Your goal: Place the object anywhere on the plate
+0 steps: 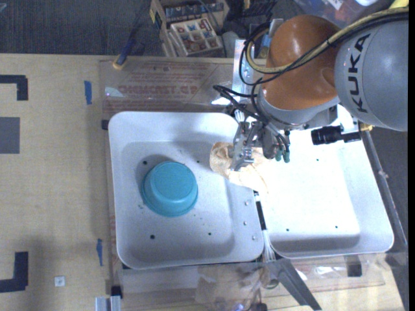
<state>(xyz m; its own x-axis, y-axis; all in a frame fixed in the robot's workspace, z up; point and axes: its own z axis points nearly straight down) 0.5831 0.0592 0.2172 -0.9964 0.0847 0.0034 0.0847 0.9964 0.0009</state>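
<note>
Plate (170, 187), the teal one, sits upside down or low in the left bin (130, 135), nearer to us, with bare white floor around it. We see the object (228, 164), a crumpled tan thing, at the right wall of that bin, near the seam with the right bin (337, 206). Our gripper (245, 155) stands over it and touches it; whether it is clamped on it we cannot tell. We judge the carry to the plate is not yet done. Farther back, the desk (45, 173) edge holds boxes (188, 21).
</note>
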